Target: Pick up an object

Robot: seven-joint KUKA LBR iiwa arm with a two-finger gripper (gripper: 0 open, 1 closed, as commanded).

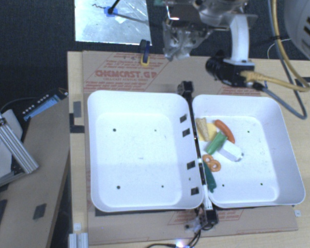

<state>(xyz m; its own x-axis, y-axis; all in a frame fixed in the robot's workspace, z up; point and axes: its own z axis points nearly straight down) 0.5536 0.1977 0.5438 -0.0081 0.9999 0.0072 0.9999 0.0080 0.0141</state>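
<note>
My gripper (pixel 176 46) hangs high above the bench, over the back edge of the cardboard and behind both bins, with nothing visibly between its fingers. In the right bin (pixel 279 138) a small cluster lies near the left wall: an orange carrot-like piece (pixel 225 130), a pale yellow piece (pixel 201 128), a green stick (pixel 215 143), a white block (pixel 230 152), an orange pretzel-like ring (pixel 212 163) and a dark green piece (pixel 210 179). The gripper is far from all of them.
The left bin (pixel 139 154) sits beside the right one, joined by a black clip strip (pixel 192 138). A yellow and blue clamp (pixel 144 53) stands at the cardboard's back edge. A shiny sheet (pixel 111 12) lies behind the bench.
</note>
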